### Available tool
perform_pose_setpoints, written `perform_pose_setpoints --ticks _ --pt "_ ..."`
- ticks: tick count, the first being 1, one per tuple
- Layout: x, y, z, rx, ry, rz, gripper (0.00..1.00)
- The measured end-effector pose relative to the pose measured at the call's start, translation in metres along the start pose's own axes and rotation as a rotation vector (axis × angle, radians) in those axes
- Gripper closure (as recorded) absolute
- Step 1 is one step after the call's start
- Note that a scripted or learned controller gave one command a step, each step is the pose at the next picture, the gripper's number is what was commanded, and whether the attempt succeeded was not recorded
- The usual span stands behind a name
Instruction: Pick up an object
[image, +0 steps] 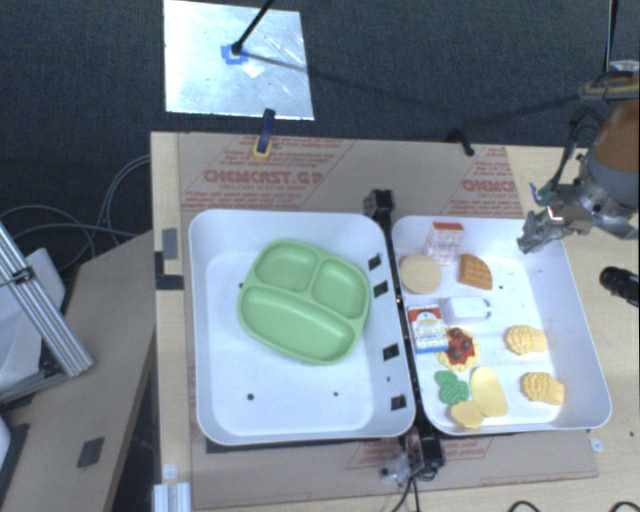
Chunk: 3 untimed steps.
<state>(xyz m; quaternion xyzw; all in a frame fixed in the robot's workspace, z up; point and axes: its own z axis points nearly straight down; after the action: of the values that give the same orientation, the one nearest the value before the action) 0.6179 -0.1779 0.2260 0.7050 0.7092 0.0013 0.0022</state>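
Item: right bin (580, 330), the landmark for this entry.

Contents, all toy food: round tan biscuit (419, 273) at the bin's upper left; orange toast slice (475, 271) just beside it; small carton (444, 240) above both; second carton (427, 327) at mid-left; two corn pieces (526, 341) and (541, 386) toward the lower right; broccoli (452, 387) at the lower edge.

Gripper (531, 236): above the bin's upper right rim, holding nothing. Whether its claw is apart or together cannot be told.

Left of the bin: green divided plate (304, 300).

Handling advice: the corn pieces stand apart from neighbours; descend vertically over one, centred.
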Motion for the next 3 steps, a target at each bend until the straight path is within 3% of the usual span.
perform_pose_setpoints --ticks 3 --pt "0.137 -0.042 0.003 0.006 0.003 -0.003 1.0"
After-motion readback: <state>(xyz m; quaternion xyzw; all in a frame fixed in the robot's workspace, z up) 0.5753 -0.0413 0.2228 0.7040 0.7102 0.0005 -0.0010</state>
